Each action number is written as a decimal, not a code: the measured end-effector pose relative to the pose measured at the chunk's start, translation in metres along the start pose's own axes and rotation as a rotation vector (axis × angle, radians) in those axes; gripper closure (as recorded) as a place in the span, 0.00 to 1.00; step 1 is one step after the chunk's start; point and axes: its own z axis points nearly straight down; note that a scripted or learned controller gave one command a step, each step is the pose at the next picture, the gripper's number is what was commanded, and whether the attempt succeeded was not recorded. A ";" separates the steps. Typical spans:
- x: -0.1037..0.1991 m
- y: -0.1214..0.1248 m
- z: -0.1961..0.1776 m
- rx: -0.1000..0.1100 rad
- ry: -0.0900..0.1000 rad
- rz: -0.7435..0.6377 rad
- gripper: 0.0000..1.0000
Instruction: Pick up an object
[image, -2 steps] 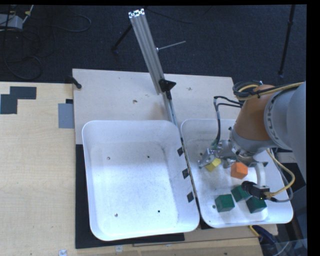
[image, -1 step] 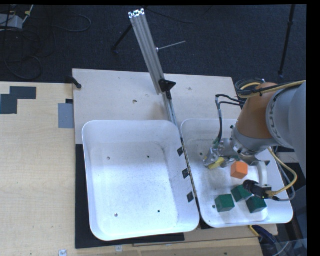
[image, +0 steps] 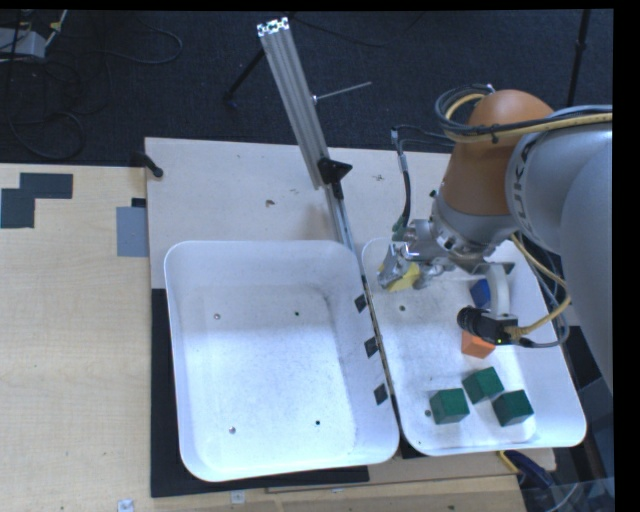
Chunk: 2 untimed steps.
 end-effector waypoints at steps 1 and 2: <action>0.088 0.016 -0.016 0.007 0.001 -0.001 1.00; 0.084 0.014 -0.024 0.014 -0.004 -0.001 1.00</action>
